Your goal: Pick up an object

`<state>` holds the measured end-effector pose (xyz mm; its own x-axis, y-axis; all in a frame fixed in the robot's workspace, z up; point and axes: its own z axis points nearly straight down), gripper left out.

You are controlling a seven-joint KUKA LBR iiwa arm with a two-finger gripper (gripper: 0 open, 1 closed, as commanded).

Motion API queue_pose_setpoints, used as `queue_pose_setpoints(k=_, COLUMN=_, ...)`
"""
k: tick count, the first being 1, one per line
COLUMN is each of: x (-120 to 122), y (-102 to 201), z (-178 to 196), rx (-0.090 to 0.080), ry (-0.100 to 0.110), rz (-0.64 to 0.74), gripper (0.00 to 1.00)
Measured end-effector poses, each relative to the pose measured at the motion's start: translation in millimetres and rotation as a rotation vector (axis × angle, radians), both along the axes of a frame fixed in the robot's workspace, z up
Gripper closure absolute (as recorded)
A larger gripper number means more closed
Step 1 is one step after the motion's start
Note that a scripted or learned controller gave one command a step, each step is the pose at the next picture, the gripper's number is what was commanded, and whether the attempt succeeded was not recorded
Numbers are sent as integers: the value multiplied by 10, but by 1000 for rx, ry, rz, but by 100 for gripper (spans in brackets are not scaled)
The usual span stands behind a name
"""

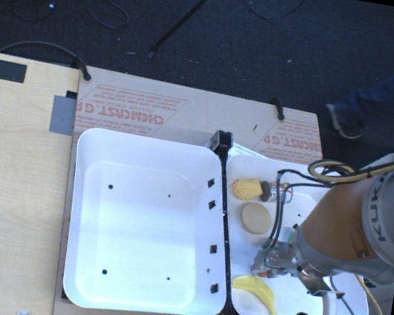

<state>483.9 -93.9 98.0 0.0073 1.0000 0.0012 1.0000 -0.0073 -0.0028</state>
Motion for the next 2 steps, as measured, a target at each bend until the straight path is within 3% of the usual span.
queue_pose_setpoints(k=1, x=-44, y=-833, z=697, rx=-5, ry=-5, rz=2, gripper=100)
queue_pose_setpoints(k=2, x=529, y=-616, z=1378, rx=-3, ry=-10, rz=12, gripper=100)
